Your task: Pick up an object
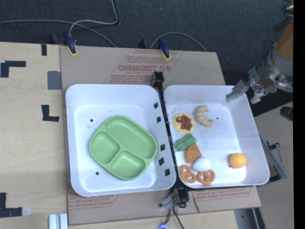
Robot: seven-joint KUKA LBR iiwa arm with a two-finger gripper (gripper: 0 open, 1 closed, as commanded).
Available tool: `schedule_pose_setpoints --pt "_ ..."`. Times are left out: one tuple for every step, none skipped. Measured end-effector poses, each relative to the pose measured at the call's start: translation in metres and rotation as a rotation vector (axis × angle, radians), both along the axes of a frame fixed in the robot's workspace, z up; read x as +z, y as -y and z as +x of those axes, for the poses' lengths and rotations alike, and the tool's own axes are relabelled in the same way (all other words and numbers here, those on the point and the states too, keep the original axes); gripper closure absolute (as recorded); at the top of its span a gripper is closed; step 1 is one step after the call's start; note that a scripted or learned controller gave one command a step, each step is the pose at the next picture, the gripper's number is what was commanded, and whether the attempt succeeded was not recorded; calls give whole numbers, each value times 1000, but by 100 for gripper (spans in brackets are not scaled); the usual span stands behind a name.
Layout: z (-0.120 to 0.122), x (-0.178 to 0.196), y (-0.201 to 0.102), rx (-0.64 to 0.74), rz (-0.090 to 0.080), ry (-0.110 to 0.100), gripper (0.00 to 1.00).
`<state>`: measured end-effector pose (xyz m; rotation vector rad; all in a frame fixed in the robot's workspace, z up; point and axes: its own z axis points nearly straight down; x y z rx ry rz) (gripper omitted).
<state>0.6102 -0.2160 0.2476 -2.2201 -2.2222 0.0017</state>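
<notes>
I'd take the croissant, far in the right bin: light, stiff, curved, gripped across its middle. My end effector hangs wide and unladen.

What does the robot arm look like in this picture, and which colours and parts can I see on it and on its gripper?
At the view's right edge, the arm is partly cut off: a grey rounded body with an orange band above the wrist. Below it sits a lighter, silvery-grey wrist section. The gripper reaches over the right bin's upper corner, with grey metallic fingers and small, blurry details at their base.
</notes>
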Motion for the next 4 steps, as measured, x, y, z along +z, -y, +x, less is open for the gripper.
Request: schedule_pose_setpoints --pt "52 -87 -48 1 1 -2 0" --pt "32 -160 -62 0 -2 7 0" --pt "54 -161 -35 1 -1 6 0" --pt "40 -161 -45 0 -3 6 0"
